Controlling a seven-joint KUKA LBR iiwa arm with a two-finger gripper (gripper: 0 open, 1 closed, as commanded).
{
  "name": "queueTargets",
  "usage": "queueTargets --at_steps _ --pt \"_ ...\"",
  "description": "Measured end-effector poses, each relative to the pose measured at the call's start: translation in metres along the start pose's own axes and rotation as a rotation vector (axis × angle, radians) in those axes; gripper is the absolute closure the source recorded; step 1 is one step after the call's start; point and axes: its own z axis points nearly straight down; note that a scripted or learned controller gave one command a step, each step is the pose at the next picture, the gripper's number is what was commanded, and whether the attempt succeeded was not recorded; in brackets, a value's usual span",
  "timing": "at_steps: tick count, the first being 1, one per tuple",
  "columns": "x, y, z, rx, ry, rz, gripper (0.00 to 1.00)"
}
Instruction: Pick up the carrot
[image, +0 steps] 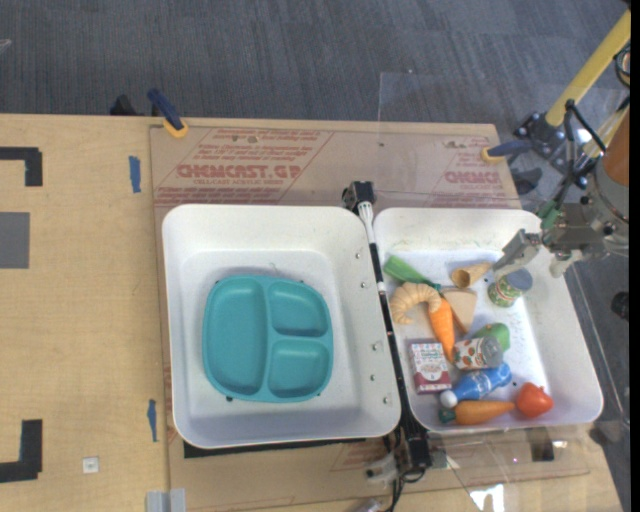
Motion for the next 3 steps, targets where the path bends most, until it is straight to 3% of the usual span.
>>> queueTargets --at_steps 1,2,3 --pt "0.103 0.001 0.102 0.009 0.004 0.143 0.0" --pt "0.099 0.002 0.1 0.003 0.001 0.148 0.0" --pt "0.038 -0.016 0.145 0.007 0.001 0.367 0.0"
